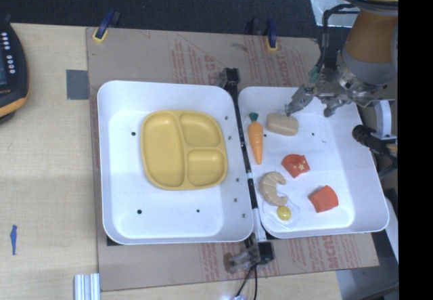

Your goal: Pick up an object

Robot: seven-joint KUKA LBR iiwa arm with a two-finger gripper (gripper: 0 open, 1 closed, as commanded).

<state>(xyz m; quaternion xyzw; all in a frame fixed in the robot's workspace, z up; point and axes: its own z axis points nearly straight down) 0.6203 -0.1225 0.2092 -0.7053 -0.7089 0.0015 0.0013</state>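
Bench: tan top with a brown cardboard sheet (169, 48) clipped on; two shallow white bins side by side on it.
Left bin (118, 214): holds one yellow divided plate (183, 150), three compartments, lying flat near the middle.
Right bin (362, 177): holds all the small items.
Carrot (256, 141): orange with a green top, lying lengthwise just beside the bin's left wall.
Bread piece (282, 124): pale beige lump, at the back of the bin, just right of the carrot top.
Strawberry piece (295, 164): red, near the bin's middle.
Red block (323, 198): orange-red chunk, toward the front right.
Croissant (273, 185): pale, curved, front left; a small yellow piece (283, 212) touches its lower end.
Arm: grey with an orange band, reaching in from the right over the back of the right bin.
Claw (312, 104): spread wide and released, nothing between its two fingers; the left finger tip sits just at the upper right edge of the bread piece, the right finger well off to the side.
Step in hand: approach, judged from the released claw hanging beside the bread piece; nothing lifted yet.
Next move calls for: shifting toward the bread piece so it lies between both fingers, dropping lower, then clenching.
Risk: as placed, one finger may land on top of the bread and push it rather than straddle it.
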